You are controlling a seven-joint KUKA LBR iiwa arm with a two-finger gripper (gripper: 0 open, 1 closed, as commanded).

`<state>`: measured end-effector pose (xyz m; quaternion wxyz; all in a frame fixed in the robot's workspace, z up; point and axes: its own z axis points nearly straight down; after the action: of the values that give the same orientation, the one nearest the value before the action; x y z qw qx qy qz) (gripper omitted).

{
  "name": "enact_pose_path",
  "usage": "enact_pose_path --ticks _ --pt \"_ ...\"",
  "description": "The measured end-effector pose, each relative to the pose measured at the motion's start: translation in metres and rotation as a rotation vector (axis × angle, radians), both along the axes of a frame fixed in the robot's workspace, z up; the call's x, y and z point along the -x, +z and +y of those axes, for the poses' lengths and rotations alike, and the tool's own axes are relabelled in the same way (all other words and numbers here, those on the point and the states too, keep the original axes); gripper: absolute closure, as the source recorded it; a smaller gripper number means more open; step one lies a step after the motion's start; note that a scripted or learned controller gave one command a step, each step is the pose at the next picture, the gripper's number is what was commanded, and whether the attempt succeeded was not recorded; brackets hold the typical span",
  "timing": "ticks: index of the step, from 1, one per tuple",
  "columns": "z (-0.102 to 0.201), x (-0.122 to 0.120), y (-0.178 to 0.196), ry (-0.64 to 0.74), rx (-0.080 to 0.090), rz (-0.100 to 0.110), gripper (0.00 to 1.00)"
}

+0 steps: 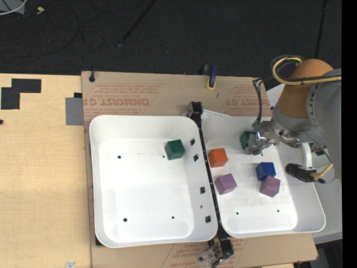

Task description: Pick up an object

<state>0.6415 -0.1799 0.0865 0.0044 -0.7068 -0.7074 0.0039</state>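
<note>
From above, nearest us we find the front rims of two shallow white bins, the left bin (106,216) and the right bin (304,219), side by side on a cardboard sheet (145,96) over a pale wooden bench (39,177). In the right bin lie two purple cubes (225,183) (270,186), a blue cube (265,170) and an orange cube (217,157). Further back, the gripper (255,143) hangs over that bin, and we cannot tell its grasp. A dark green object (245,139) sits touching it on its left, partly hidden, so the pick looks aimed there; the blue cube lies just beside, toward us. A green cube (174,149) rests alone in the left bin. Beyond the bench, dark floor and loose cables (134,24).
</note>
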Motion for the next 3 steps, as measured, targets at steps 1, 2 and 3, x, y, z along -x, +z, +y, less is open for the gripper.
enact_pose_path --ticks 1,2,3 --pt "-0.0220 0.0026 0.0008 -0.001 0.000 -0.008 1.00" --pt "-0.0320 -0.0004 0.0001 0.000 -0.004 0.002 1.00" --pt "-0.0319 -0.0005 0.0000 0.003 -0.002 0.002 1.00"
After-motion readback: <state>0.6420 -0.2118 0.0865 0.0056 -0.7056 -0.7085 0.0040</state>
